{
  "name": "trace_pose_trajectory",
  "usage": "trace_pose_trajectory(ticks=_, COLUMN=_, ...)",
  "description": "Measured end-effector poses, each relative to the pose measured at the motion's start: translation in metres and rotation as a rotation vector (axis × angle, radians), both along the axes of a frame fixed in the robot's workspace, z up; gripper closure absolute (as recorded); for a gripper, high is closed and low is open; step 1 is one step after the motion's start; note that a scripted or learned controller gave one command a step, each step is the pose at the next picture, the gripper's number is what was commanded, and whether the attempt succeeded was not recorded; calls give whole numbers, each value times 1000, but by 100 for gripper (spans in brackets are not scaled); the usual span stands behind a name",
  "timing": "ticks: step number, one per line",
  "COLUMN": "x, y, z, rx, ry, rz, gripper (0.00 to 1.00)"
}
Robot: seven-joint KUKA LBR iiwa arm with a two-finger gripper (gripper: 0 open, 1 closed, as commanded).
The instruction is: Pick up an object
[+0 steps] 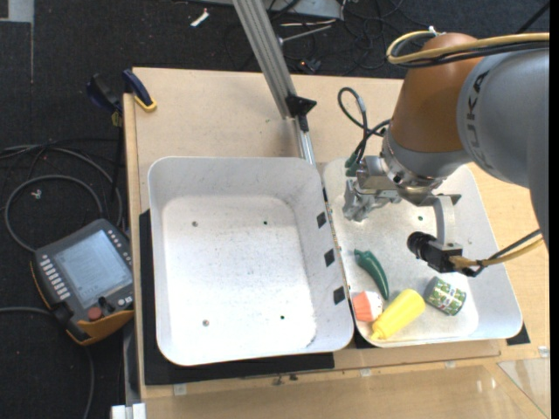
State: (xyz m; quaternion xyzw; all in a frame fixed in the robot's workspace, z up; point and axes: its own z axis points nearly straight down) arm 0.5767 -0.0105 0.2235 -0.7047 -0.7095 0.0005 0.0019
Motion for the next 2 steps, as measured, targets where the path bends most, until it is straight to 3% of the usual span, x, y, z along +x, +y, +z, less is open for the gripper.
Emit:
trace_pose_trajectory(ticks=1, x=-3, y=54, z=-2, rx=0, ry=-2, rz=2, gripper=100)
trace_pose_trajectory(ticks=2, x=-22, y=101, z=-6, rx=0, ry=0, rz=1, gripper=100)
